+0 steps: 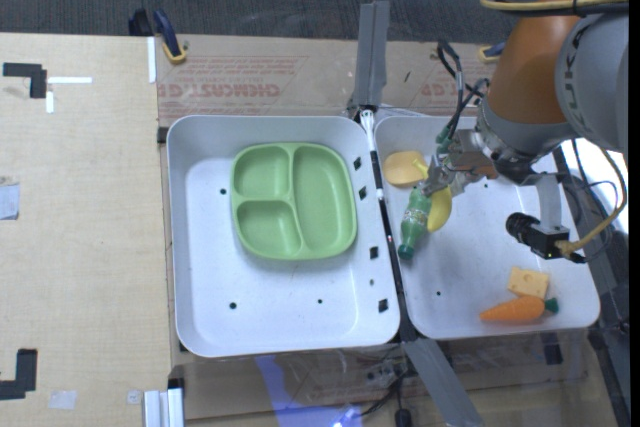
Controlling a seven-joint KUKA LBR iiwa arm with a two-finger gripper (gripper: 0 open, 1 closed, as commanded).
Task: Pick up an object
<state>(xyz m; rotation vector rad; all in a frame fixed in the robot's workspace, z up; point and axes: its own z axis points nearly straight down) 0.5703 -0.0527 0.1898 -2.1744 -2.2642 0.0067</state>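
Green bottle [411, 227] lying w/ yellow fruit [437, 209] at right bin [470, 315] left wall; tool [443, 177] poised just over them, prob lining up grab. Tool state: can't tell.

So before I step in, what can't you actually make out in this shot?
- Gripper: fingers blur into the clutter, so open, shut or holding anything is unclear.
- Yellow item and green bottle: overlapping, contact with the gripper uncertain.
- Flat yellow piece: partly covered by the gripper, identity unclear.
- Right bin: far corner hidden by the arm.
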